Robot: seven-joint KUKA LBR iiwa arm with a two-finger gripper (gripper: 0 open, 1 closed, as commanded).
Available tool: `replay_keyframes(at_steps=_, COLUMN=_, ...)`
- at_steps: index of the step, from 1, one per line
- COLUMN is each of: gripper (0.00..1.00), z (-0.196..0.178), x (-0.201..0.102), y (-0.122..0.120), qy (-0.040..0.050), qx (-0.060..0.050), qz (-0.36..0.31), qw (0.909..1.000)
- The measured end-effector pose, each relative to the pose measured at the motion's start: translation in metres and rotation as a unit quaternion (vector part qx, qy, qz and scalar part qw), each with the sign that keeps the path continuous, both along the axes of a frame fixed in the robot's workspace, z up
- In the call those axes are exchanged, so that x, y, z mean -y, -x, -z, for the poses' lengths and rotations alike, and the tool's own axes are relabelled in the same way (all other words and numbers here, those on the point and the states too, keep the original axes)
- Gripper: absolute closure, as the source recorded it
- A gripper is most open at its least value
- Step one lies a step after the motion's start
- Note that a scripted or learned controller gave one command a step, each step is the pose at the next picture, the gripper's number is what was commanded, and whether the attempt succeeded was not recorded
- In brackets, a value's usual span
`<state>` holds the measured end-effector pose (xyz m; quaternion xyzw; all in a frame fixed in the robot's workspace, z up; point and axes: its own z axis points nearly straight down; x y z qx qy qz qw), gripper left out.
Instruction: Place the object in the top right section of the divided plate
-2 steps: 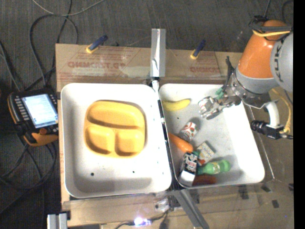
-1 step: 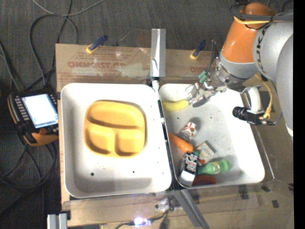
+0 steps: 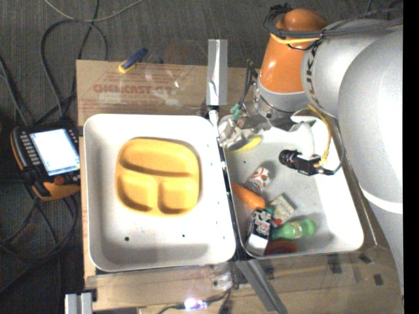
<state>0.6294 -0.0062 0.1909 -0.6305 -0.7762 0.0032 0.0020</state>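
Observation:
A yellow divided plate [image 3: 158,175] lies in the left white bin [image 3: 108,241], with one long section on its far side and two smaller ones on its near side. My gripper [image 3: 234,128] hangs below the orange wrist band over the far left corner of the right bin [image 3: 340,234], close to the wall between the bins. A yellow banana-shaped object [image 3: 249,143] lies right beside the gripper's tip, partly covered by it. Whether the gripper touches or holds it cannot be told.
The right bin also holds a red-and-white cup [image 3: 260,178], an orange carrot [image 3: 247,197], a small box [image 3: 282,207], a black-and-white pack [image 3: 261,226], a green bottle [image 3: 294,229] and a dark red item [image 3: 281,246]. A handheld pendant [image 3: 47,152] lies left of the bench.

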Motion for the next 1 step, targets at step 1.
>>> replay_keyframes(at_steps=1, gripper=1.0, z=-0.0877, x=-0.0758, y=0.0065, qy=0.0001, qx=0.001, qz=0.0, qw=1.0)
